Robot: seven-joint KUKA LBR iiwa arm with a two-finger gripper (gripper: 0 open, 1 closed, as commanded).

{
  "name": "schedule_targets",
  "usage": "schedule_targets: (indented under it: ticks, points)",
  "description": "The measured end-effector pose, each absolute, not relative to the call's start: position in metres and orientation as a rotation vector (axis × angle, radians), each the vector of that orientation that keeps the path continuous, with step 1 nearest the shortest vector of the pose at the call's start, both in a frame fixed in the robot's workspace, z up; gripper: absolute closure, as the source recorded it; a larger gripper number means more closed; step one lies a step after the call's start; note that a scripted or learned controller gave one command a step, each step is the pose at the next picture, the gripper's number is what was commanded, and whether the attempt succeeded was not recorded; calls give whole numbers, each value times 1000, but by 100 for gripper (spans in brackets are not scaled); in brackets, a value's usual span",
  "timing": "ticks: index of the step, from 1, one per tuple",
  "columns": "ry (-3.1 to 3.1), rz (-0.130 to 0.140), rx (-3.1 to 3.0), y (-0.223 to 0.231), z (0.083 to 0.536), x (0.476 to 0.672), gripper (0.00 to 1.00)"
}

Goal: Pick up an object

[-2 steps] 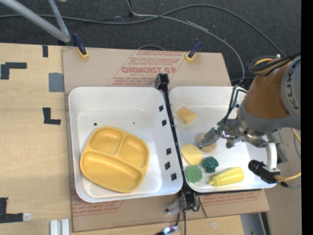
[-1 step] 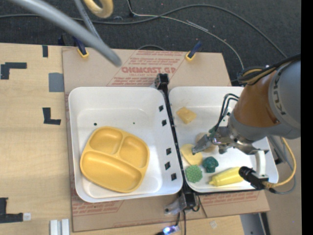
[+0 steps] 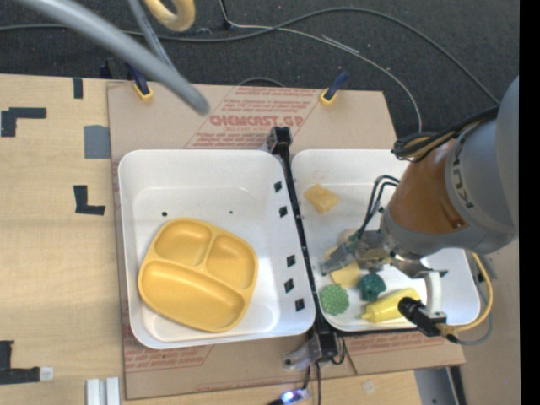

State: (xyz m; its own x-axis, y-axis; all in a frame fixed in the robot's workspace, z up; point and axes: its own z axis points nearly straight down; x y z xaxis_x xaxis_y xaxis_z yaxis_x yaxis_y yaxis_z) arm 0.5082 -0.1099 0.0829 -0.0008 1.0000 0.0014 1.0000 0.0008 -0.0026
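Observation:
My gripper point(image 3: 354, 254) is low in the right bin point(image 3: 460, 268), reaching in from the right over a cluster of small objects. Just below it lie a pale yellow piece point(image 3: 343, 276), a dark teal object point(image 3: 371, 287), a green bumpy ball point(image 3: 334, 299) and a yellow banana-like object point(image 3: 388, 308). A tan block point(image 3: 321, 198) sits apart toward the bin's back left. The grey and orange wrist point(image 3: 430, 201) hides the bin's right half.
The left bin point(image 3: 135, 184) holds a yellow divided plate point(image 3: 198, 272). A black divider point(image 3: 291, 234) runs between the bins. A grey hose point(image 3: 110, 36) crosses the top left, and cables lie on the dark floor behind.

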Motion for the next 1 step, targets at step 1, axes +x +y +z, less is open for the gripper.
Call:
schedule_targets:
  ticks: [1]
  points:
    - [-2222,3,-2219,-110,94,508,100]
